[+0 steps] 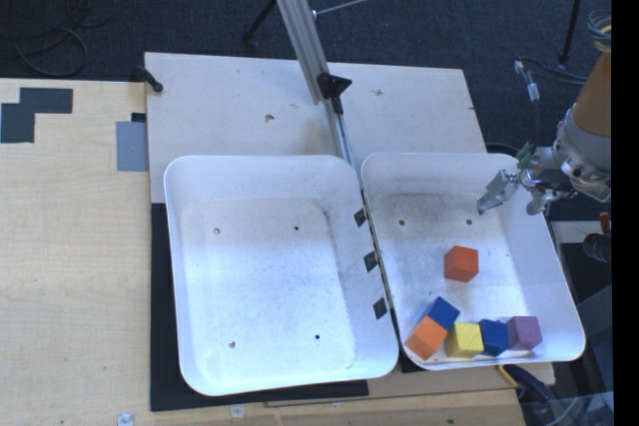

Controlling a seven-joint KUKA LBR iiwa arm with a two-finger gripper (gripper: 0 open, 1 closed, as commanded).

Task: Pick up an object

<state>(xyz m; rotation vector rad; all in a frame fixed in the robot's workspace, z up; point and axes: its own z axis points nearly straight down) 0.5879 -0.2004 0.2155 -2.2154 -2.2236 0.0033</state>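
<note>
The end effector [511,194] is hanging open, holding nothing, over the right bin [561,299]. A red block [460,262] is sitting apart from five blocks [477,334] crowding the near wall.

My arm [591,120] comes in from the right edge, its wrist angled down and leftward. The tool [514,194] hangs low with its two fingers spread apart, nothing between them.
</note>
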